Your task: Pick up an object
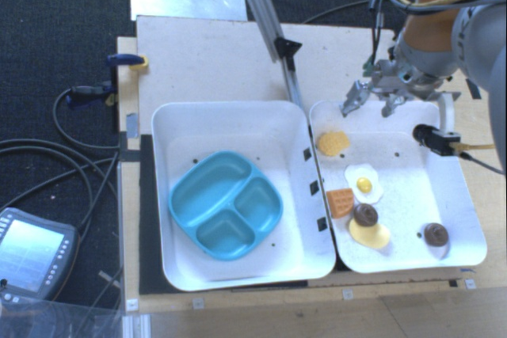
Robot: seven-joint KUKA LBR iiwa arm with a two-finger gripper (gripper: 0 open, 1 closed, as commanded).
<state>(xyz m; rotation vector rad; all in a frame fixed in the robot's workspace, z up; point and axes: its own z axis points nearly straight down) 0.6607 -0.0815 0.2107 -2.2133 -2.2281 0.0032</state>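
The counter [214,59] is bearing two bins. A blue tray [226,204] is being held by the left bin [170,131]. In the right bin [455,194], a fried egg [364,184], cookie [333,142], orange block [341,202] and two brown pieces are lying. The end effector [371,103] is being held open and unladen above that bin's far edge.

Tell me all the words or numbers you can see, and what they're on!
None can be read.
The pendant at the bottom left has a lit screen, but it is too blurred to read.
The blue tray, the toy foods like the fried egg, the two white bins and the gripper carry no writing that I can see.
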